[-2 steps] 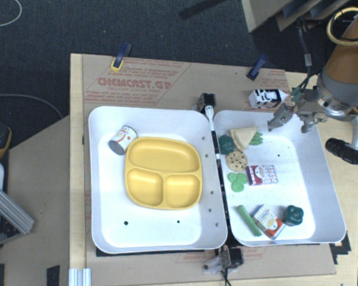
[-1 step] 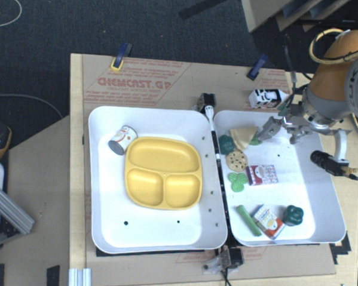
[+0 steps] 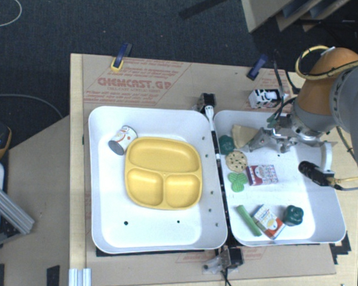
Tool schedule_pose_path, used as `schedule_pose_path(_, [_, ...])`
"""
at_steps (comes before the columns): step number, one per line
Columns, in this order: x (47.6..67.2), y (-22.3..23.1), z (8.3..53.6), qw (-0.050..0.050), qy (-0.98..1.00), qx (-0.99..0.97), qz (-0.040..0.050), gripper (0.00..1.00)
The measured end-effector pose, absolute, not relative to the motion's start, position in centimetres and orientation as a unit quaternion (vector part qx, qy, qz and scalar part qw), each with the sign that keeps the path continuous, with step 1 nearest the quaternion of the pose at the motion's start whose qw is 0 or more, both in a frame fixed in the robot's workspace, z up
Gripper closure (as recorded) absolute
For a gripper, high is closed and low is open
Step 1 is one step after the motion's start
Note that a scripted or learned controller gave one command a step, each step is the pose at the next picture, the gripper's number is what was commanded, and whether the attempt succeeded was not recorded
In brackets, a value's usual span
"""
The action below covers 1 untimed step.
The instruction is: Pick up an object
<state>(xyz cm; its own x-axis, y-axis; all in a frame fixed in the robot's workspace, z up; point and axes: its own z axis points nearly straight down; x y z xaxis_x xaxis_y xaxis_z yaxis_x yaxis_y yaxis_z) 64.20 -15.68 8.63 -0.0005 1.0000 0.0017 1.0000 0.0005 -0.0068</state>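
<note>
The grey arm (image 3: 343, 94), orange band above its wrist, reaches in from the right over the far end of the right bin (image 3: 328, 204). Its gripper (image 3: 269, 138) hangs low above the bin's far left corner, just beside a pale wedge-shaped piece (image 3: 243, 135); whether the pincer is wide or narrow cannot be told from this angle, and nothing is seen clamped in it.

The right bin holds the small objects: a speckled round cookie (image 3: 236, 160), a green leafy piece (image 3: 237, 182), a dark red and white packet (image 3: 262, 174), a green stick (image 3: 247, 220), a small colourful carton (image 3: 267, 220) and a dark green lump (image 3: 293, 215).

In the left bin (image 3: 103, 225) sit a yellow divided plate (image 3: 164, 171) and, touching its far left corner, a small can (image 3: 123, 139) lying on its side.
</note>
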Motion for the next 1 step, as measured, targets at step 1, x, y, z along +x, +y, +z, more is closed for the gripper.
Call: schedule_pose_path(1, [64.4, -15.71, 10.1, 0.0, -0.707, -0.707, -0.0003, 1.0])
